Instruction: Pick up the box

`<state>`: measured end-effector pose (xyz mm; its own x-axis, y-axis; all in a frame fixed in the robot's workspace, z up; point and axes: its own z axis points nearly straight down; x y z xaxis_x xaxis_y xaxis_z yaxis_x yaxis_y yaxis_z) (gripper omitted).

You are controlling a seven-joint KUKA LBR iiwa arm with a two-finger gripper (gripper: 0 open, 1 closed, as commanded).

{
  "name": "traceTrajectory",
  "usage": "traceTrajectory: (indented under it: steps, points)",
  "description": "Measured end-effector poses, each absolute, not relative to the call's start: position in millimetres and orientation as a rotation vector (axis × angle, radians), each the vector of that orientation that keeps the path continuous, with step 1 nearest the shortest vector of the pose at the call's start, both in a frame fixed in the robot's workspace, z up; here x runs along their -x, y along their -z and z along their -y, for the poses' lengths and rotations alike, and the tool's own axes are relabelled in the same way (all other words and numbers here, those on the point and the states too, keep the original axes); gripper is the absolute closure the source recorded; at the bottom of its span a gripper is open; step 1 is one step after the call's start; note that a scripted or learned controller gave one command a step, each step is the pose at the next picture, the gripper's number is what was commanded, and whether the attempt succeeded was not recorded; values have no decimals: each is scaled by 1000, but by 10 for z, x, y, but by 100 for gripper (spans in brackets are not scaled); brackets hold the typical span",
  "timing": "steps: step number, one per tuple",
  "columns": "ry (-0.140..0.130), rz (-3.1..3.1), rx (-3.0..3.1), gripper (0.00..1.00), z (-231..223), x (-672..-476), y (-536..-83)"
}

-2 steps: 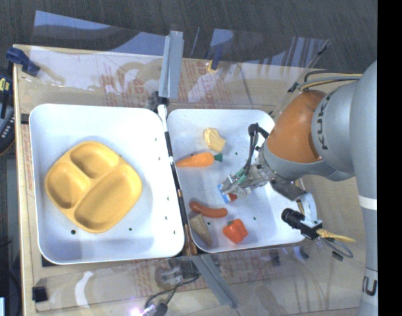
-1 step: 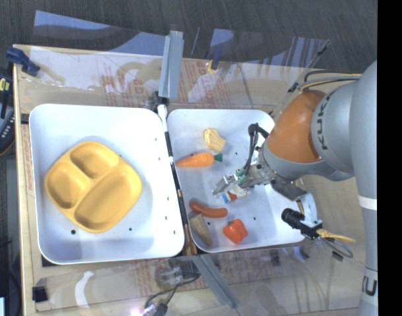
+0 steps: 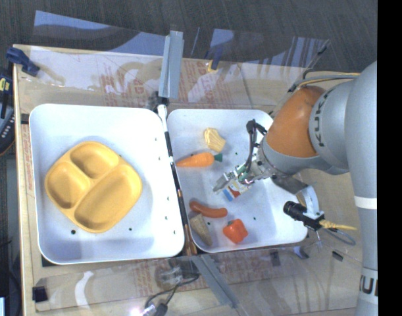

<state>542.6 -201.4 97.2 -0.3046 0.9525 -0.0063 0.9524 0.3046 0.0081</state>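
Note:
The box [image 3: 233, 191] is small, with red, blue and white sides, and lies near the middle of the right bin [image 3: 279, 232]. My gripper [image 3: 231, 180] reaches in from the right and hangs directly over the box, touching or nearly touching its top. The metal gripper parts cover the box's upper edge, so I cannot tell whether it is gripped. The grey arm with its orange band [image 3: 294, 129] fills the bin's right side.
Around the box lie an orange carrot [image 3: 195, 160], a pale yellow food piece [image 3: 214, 138], a red sausage [image 3: 208, 209], a red pepper [image 3: 235, 231] and a brown piece [image 3: 202, 228]. The left bin [image 3: 49, 242] holds a yellow divided plate [image 3: 93, 186].

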Motion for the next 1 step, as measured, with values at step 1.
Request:
traceTrajectory:
  steps: [1]
  points:
    - [-6, -2531, -1842, 0, 2099, -5243, -974]
